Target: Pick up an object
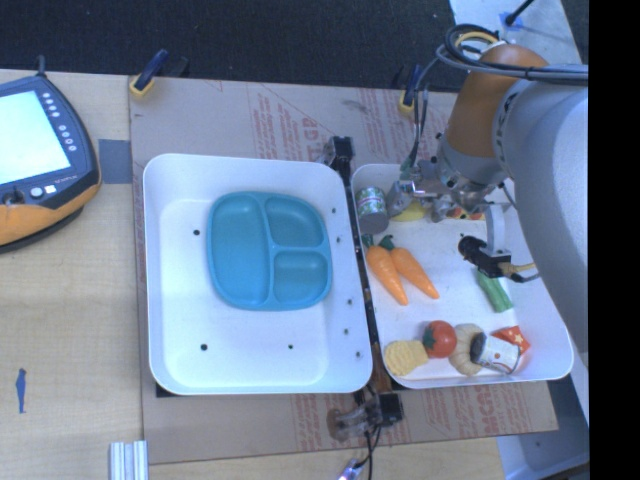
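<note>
The gripper [432, 200] hangs low over the far end of the right bin [455, 303], under the orange band of the wrist. From this slant, cables and wrist parts crowd around it, so I cannot tell whether it is open or closed, and nothing can be seen held in it.

The nearest thing to pick is the tin can [372, 204]. It sits just beside the gripper, on the side away from the arm, tucked into the bin's corner close to the wall shared with the left bin [180, 298]. By my reading the next move turns on that sideways offset: the gripper must shift toward the can before closing, with little room on the wall side. Whether the can stands upright or lies on its side is hard to make out.

Further from the gripper, toward the front of the bench, two carrots [400, 271] lie side by side. Their leafy ends are nearer the gripper and their long axes slant away from it. A green stick [493, 291] lies under the arm's side, partly covered. Well beyond, at the bin's front edge, a tomato [439, 338] sits among small items too crowded to name. The blue plate [268, 250] rests in the left bin, well apart from the gripper
</note>
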Controlling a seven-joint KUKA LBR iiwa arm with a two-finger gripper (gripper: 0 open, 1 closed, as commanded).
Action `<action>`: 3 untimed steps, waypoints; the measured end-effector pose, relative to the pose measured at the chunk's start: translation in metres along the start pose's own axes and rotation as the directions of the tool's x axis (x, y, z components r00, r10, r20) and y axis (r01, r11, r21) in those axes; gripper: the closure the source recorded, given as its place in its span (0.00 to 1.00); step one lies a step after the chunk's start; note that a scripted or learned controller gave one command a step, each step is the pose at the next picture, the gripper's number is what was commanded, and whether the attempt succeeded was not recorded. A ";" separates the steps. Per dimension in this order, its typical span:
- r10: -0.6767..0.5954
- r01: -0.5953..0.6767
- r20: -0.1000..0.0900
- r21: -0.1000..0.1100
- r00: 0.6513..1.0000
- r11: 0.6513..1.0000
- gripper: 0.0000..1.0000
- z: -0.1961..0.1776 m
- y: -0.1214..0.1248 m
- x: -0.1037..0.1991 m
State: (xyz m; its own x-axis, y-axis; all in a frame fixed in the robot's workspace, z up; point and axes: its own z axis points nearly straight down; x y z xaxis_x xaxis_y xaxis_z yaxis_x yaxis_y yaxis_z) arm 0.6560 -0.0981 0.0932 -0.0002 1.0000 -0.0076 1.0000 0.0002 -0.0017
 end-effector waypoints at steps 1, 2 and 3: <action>-0.003 0.003 -0.007 0.000 1.000 1.000 0.00 0.001 0.000 -0.004; -0.008 0.008 -0.007 0.001 1.000 1.000 1.00 -0.009 0.000 -0.004; -0.007 0.007 -0.002 0.002 1.000 1.000 0.00 -0.010 0.000 -0.007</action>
State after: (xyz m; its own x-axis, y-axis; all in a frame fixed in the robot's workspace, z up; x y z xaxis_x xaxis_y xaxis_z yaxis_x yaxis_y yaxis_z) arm 0.6563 -0.1048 0.1028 -0.0075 1.0000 -0.0058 1.0000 0.0075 -0.0038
